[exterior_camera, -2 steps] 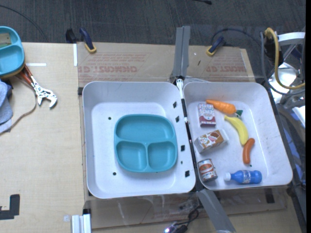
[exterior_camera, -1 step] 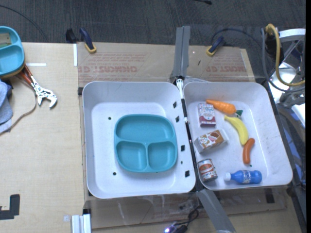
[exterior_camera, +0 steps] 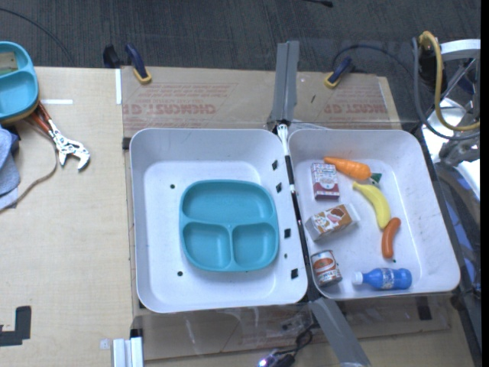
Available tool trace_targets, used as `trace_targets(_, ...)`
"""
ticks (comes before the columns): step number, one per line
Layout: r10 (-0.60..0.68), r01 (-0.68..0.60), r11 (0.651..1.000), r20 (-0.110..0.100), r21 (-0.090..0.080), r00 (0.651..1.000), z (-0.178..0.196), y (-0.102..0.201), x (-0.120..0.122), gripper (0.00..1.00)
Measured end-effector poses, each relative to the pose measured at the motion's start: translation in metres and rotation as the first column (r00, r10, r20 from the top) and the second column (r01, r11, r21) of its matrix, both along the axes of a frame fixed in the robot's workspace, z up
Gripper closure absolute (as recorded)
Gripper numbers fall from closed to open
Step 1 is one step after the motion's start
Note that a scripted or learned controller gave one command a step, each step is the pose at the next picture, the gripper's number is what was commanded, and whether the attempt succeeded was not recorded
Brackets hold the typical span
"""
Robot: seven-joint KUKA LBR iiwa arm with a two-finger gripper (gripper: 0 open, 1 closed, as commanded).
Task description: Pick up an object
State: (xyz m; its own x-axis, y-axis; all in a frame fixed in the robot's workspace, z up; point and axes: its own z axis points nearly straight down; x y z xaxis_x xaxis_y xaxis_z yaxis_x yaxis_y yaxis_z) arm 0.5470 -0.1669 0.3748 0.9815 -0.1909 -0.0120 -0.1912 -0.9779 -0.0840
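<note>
Right bin (exterior_camera: 428,167), near to far: blue bottle (exterior_camera: 384,279) lying flat; can (exterior_camera: 325,267); sausage (exterior_camera: 390,237); small carton (exterior_camera: 331,222); banana (exterior_camera: 375,202); red-and-white box (exterior_camera: 325,181); carrot (exterior_camera: 348,167). Left bin (exterior_camera: 153,159): teal divided plate (exterior_camera: 229,225). Jaws: state cannot be told.

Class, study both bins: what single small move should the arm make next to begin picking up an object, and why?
Probably swing in over the right bin and hover above the banana. All the loose items lie in that bin, nothing is grasped yet, and the banana has some free space around it, while the left bin bears the blue tray.
</note>
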Motion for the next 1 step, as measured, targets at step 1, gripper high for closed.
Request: trace_targets(1, 0.001, -0.001, 1.0, 0.001, 0.011, 1.0, 0.0074, 0.0022, 0.0022, 1.0)
